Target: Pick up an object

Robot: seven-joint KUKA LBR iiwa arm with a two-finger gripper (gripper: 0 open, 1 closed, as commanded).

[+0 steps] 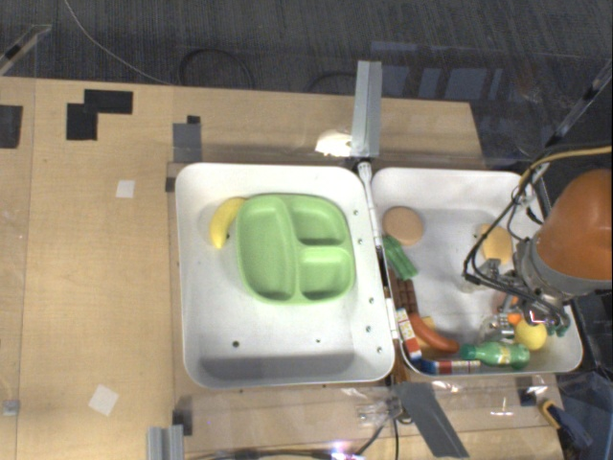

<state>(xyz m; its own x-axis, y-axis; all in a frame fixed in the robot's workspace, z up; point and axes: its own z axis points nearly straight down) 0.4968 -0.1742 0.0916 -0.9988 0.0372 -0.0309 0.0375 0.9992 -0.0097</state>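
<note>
- Gripper point(522, 326) was down in the right bin point(450, 195), right over a small yellow object point(531, 334).
- Jaws' state: couldn't tell.
- Nothing lifted yet.

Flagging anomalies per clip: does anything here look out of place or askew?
Mildly. The yellow banana in the left bin is partly tucked under the green divided plate. In the right bin, the toys crowd the near edge, around the end effector.

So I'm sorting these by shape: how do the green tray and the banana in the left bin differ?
The green tray is broad, flat and divided into compartments; the banana is small, narrow and curved. The tray is green, the banana yellow. Both lie in the left bin, the banana against the tray's left edge.
</note>
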